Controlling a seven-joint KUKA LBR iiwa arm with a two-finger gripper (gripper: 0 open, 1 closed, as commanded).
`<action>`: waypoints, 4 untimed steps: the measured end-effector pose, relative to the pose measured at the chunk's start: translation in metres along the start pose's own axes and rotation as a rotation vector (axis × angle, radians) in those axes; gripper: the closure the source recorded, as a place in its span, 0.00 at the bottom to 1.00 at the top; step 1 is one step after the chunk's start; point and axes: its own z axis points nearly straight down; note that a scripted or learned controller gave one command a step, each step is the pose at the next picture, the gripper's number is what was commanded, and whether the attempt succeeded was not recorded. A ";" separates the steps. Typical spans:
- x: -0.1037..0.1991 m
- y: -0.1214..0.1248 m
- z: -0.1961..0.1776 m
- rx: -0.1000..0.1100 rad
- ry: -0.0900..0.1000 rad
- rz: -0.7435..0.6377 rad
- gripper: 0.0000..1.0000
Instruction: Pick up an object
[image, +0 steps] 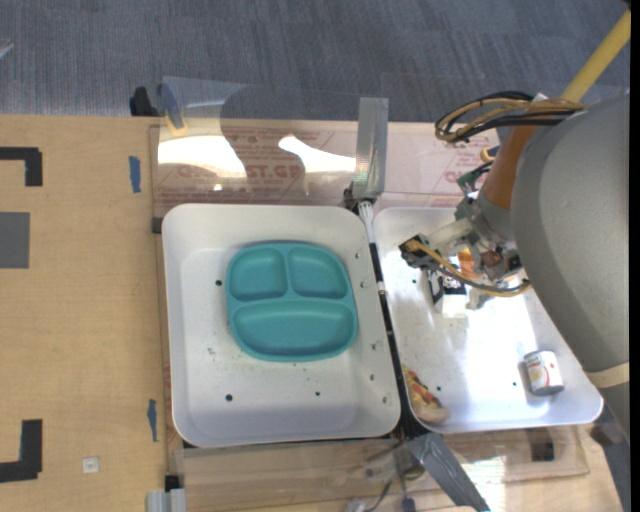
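My gripper (447, 288) hangs low over the upper left part of the right bin (490, 405), with the grey arm reaching in from the right. A small white can with a red label (542, 372) lies near the right bin's lower right corner, well away from the gripper. A small yellow and red object (425, 395) rests against the right bin's lower left wall. Nothing shows between the gripper and the bin floor beneath it.
A teal divided plate (291, 300) lies in the middle of the left bin (190, 330). A raised divider (381, 300) separates the two bins. A clear plastic panel (260, 165) and a metal post (371, 150) stand behind them.
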 end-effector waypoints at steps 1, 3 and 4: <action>0.023 0.012 0.020 0.015 -0.042 0.093 0.00; -0.064 0.004 0.017 0.015 -0.046 0.101 1.00; -0.063 0.003 0.007 0.016 -0.046 0.101 1.00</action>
